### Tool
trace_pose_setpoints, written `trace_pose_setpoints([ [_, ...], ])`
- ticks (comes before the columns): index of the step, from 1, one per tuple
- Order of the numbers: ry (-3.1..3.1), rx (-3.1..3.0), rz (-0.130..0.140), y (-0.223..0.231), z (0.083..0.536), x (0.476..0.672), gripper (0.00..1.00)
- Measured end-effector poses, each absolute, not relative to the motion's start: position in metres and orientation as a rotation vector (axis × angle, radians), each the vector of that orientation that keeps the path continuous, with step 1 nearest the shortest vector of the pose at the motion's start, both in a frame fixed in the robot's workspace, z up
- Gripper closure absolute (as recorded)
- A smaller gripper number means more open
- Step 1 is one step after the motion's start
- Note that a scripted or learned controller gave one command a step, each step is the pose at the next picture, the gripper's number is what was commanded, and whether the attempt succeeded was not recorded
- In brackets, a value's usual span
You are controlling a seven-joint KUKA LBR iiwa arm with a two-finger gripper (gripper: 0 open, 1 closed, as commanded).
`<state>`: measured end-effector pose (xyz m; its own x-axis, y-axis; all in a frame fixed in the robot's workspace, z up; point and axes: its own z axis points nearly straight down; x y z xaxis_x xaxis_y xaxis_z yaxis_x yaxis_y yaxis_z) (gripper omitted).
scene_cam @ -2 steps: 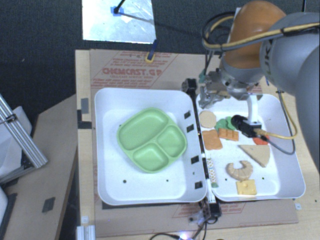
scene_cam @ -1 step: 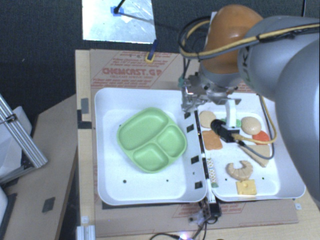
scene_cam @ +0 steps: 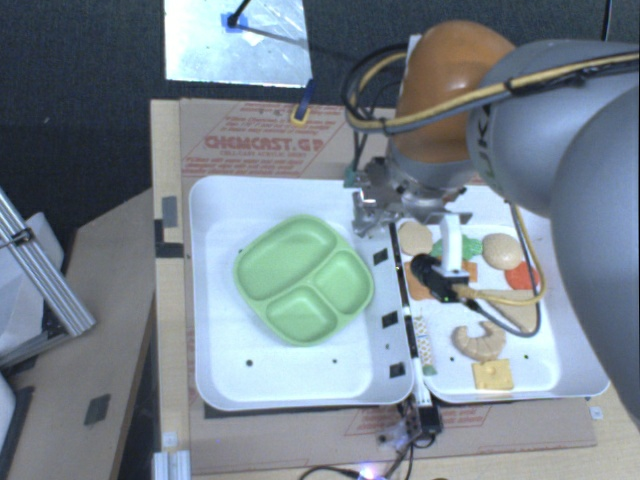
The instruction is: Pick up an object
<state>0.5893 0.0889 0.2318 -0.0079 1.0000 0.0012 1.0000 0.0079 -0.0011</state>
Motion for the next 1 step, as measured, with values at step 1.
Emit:
trace_pose_setpoints([
  [1, -2.23, -2.212, -0.002, 0.0991, 0.2327, 0.5881, 1.0],
])
